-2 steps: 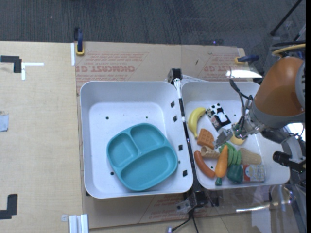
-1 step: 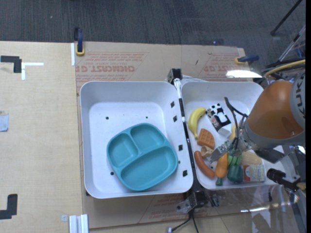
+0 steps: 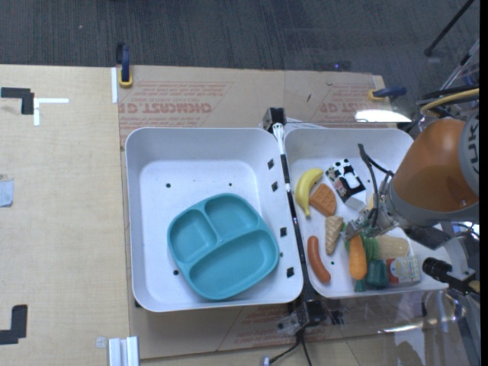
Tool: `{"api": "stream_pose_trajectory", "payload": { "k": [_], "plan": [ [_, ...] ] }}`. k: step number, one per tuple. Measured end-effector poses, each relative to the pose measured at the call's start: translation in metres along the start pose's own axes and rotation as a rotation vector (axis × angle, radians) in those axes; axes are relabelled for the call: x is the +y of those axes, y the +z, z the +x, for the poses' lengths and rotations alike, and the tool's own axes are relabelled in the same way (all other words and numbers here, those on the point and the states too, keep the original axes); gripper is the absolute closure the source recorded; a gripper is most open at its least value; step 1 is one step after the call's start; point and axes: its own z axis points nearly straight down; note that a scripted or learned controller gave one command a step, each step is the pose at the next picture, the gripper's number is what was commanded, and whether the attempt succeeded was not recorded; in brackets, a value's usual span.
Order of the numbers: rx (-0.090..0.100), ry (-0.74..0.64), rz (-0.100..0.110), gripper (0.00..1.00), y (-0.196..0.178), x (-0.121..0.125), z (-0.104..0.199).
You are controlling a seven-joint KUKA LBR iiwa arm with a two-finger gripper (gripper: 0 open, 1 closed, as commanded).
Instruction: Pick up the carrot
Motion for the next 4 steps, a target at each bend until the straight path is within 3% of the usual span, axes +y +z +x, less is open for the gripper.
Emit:
{"api": "stream_pose_trajectory", "payload": {
  "k": [1,2,3,4],
  "plan": [
    [0.025,0.354,0.044,1.0,-0.079,0.043,0.05],
    [0.024,0.354,0.044,0.0,-0.079,0.043,0.05],
    [0.023,0.459,0.047,0.0,-0.008,-0.007,0.018],
    [0.013,0.939,0.033,0.0,0.013,-0.002,0.018]
  ]
}}
